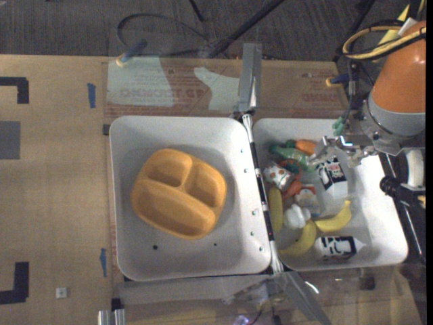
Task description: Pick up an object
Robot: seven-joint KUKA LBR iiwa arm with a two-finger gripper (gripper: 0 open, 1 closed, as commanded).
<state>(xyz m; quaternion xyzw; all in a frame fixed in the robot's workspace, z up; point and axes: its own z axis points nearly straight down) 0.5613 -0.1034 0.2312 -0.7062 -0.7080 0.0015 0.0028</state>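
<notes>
Pincer (336,145) prob. above rt bin (388,248)

Orange tray (178,193) fills left bin (128,249); toys crowd right bin (385,242).

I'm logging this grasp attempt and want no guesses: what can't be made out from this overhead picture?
- Gripper fingers: small and blurred against the clutter in the right bin, so open or shut is unclear.
- Arm: cut off by the right edge.
- Small cartons: print too small to read.
- Toys beside the bananas: overlapping, kinds uncertain.
- Orange tray in the left bin: fully visible.
</notes>
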